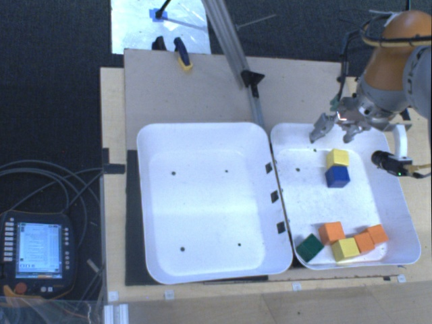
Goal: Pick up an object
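Camera view: the gripper [335,130] hung above the far end of the right bin [398,211], fingers spread and nothing between them. The nearest candidates, a yellow cube [337,157] touching a blue cube [337,176], lay on the bin floor just below it. Judgement: no object had been grasped; descent, closure and lift all remained outstanding.

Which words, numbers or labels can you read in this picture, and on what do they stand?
None can be read.
The pendant screen shows rows of text, too small and blurred to read.
The blocks, such as the blue block, bear no visible marks.
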You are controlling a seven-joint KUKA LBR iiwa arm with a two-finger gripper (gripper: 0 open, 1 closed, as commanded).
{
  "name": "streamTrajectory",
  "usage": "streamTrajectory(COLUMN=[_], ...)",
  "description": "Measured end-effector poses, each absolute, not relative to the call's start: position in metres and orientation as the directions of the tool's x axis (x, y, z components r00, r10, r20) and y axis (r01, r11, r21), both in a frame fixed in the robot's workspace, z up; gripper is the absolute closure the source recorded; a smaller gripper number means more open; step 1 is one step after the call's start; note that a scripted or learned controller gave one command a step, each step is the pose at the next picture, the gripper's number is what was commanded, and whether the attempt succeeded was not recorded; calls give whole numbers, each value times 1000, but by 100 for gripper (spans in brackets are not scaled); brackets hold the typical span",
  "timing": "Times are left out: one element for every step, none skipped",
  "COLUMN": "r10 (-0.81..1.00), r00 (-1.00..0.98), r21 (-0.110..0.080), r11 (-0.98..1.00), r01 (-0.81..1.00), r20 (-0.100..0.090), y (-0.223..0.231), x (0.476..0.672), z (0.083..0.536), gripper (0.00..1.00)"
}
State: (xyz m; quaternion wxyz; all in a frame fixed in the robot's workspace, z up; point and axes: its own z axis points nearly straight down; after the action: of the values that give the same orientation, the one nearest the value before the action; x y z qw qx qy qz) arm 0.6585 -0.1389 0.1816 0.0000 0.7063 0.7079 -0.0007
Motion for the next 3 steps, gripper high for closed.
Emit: streamTrajectory(r10=[1000,1000,1000], r00=[-3,-5,-5], r21=[-1,6,10], r11=[3,5,5], r01=[1000,1000,1000], r20=[0,-2,-2], y=[-137,-138,-137], x=[660,662,665], z=[140,155,221], gripper=[0,100,100])
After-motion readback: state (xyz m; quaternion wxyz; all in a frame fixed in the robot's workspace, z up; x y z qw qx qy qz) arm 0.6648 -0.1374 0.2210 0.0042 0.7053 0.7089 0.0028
